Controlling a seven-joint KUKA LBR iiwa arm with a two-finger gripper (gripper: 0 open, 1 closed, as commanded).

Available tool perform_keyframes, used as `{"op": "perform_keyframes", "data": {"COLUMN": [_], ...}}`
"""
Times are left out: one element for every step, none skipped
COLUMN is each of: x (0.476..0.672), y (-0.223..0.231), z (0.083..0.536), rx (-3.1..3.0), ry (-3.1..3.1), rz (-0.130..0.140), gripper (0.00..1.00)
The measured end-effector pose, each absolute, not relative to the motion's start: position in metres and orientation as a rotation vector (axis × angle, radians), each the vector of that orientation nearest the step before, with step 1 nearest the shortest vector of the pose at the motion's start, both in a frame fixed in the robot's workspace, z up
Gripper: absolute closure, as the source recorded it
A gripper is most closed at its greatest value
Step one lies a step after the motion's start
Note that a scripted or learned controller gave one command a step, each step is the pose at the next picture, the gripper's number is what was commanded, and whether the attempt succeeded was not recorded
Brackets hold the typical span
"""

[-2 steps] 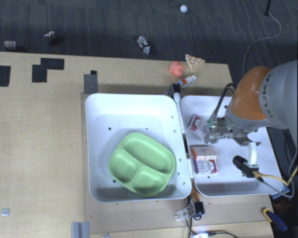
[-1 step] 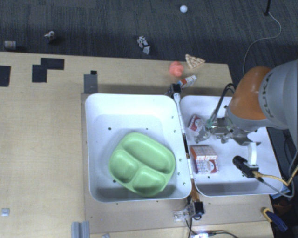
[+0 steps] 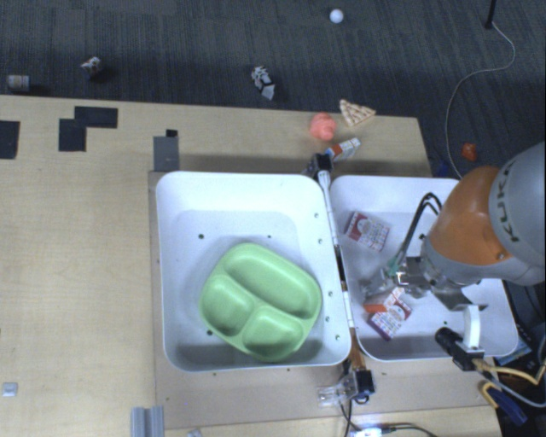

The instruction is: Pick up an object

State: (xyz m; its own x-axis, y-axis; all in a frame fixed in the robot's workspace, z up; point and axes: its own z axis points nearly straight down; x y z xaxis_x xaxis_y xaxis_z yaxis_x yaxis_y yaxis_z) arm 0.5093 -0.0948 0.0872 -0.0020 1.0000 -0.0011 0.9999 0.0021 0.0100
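The claw [image 3: 401,280] sits low in the right-hand shallow white bin [image 3: 426,192], at the end of the grey arm with its orange band [image 3: 465,224], which reaches in from the right; how far the claw stands open cannot be told, since the wrist and its cables hide it from above; nothing can be seen gripped in it. Just below the claw lies a small red-and-white packet [image 3: 389,314] on the bin floor, with an orange scrap [image 3: 376,307] at its left edge; whether the claw touches the packet cannot be told. A second red-and-white printed packet [image 3: 367,230] lies further up the same bin, apart from the claw.

Across the shared wall, the left-hand shallow white bin [image 3: 230,192] holds a pale green plastic tray with three compartments [image 3: 260,299], lying tilted in its lower half.

On the wooden bench [image 3: 77,282] above the bins rest a pink ball [image 3: 322,126], a tan wedge-shaped piece [image 3: 357,112] and a small tube with a red end [image 3: 345,148]; black rectangular patches [image 3: 85,125] mark the bench's upper left. On the dark floor beyond lies a small white ball [image 3: 336,15].
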Motion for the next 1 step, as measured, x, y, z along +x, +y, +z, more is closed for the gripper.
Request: {"op": "perform_keyframes", "data": {"x": [0.5119], "y": [-0.0944], "z": [0.0991], "rx": [2.208], "ry": [2.215], "rz": [0.017], "gripper": [1.0]}}
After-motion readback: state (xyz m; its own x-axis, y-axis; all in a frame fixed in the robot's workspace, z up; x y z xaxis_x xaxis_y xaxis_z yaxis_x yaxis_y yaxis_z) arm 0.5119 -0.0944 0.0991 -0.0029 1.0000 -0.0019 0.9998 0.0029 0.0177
